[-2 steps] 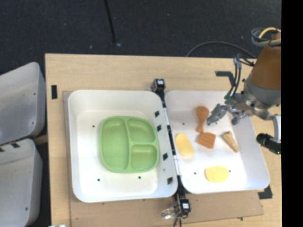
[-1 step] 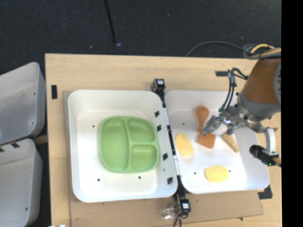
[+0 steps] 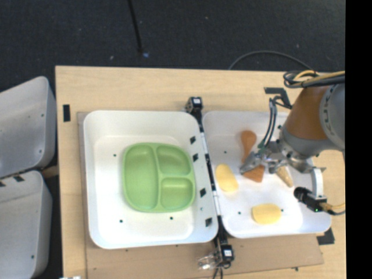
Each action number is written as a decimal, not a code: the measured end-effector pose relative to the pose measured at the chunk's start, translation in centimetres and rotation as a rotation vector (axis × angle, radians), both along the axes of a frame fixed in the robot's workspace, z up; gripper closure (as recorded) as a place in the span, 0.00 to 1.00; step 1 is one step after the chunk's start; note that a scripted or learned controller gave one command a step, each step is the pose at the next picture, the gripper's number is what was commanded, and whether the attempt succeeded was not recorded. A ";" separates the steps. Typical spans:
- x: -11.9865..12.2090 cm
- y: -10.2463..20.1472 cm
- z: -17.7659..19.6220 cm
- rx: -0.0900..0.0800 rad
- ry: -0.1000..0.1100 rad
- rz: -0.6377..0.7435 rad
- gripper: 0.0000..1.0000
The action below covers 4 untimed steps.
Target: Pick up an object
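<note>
Orange piece (image 3: 250,146) touching hand (image 3: 254,167)

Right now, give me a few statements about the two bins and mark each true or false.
1. The green plate lies in the left bin. True.
2. The gripper is over the left bin. False: it is low in the right bin, by the orange piece.
3. Two yellow pieces lie in the right bin. True.
4. The plate has one undivided well. False: it has three compartments.
5. The yellow pieces touch each other. False: they lie apart.
</note>
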<state>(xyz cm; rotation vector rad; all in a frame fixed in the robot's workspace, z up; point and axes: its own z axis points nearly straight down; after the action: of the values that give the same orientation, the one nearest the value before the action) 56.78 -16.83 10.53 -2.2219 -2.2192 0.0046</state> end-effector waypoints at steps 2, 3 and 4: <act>0.1 -0.2 0.7 0.000 -0.006 -0.008 1.00; -0.2 -1.1 6.7 -0.001 -0.008 -0.006 1.00; -0.2 -1.5 13.1 -0.002 -0.010 0.005 1.00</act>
<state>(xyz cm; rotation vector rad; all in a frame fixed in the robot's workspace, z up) 56.62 -18.33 23.62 -2.2225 -2.2304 -0.0047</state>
